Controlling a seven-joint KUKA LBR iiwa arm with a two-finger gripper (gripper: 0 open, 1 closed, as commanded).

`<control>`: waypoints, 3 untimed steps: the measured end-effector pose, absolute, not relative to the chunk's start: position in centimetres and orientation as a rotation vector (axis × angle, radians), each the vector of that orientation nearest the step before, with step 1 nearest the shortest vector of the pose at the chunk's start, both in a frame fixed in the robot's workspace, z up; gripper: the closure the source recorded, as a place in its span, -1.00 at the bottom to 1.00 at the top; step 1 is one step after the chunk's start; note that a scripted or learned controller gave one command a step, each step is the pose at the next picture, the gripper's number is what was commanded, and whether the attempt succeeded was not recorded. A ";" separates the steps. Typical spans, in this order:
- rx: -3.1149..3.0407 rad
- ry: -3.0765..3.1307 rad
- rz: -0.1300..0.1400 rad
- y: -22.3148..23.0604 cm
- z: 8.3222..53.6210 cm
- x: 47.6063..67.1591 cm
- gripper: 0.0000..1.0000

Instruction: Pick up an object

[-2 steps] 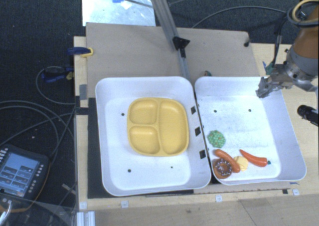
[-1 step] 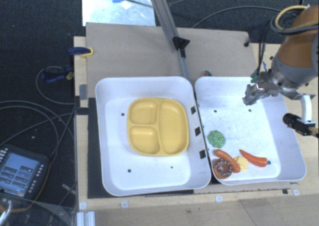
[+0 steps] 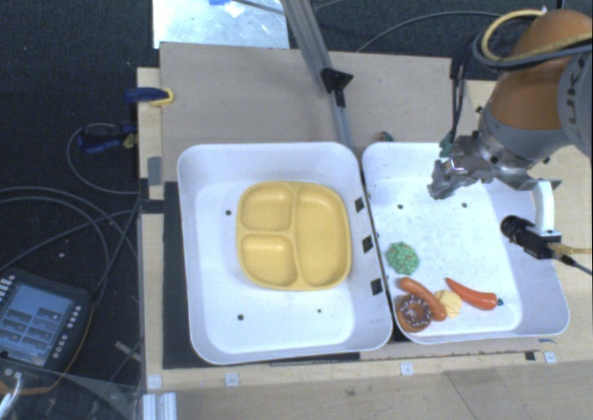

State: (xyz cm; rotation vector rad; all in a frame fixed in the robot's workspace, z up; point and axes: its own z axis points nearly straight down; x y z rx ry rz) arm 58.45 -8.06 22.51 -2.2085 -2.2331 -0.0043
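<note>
1. The things that can be picked lie in the right bin [image 3: 533, 316], all in its near part: a green bumpy ball [image 3: 403, 257], a sausage [image 3: 422, 296], a chocolate donut [image 3: 412, 314] touching the sausage, a small yellow piece [image 3: 450, 301] and an orange chili or carrot shape [image 3: 473, 294] just beside it
2. These five things are close together, some touching, and the far part of this bin is bare
3. The end effector [image 3: 451, 179] is over the far part of the right bin, well apart from the group of toys; no thing shows between its fingers, and I cannot tell from this slanted view if they are spread or pressed together
4. My judgement of the step: the approach is in hand and the grasp is not yet made
5. The next move, I think, calls for travel toward the near edge of the bin and then a descent on one toy; the green ball stands a little apart from the others, so it looks the easier target, while the sausage and donut may move together if one is touched
6. The left bin [image 3: 204, 316] holds a yellow divided plate [image 3: 295, 235] with three compartments, lying flat in the middle
7. Both bins rest on the desk [image 3: 232, 94]; beside it, at the left, is a handheld control pendant [image 3: 37, 314] with a lit screen among cables
8. I can read no brand, label or writing; the screen is too small to make out
</note>
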 end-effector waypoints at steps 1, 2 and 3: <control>-2.208 -2.232 -0.002 -3.3 21.9 57.2 1.00; -2.208 -2.231 -0.001 1.0 21.9 54.4 1.00; -2.205 -2.233 -0.003 7.0 22.1 52.3 1.00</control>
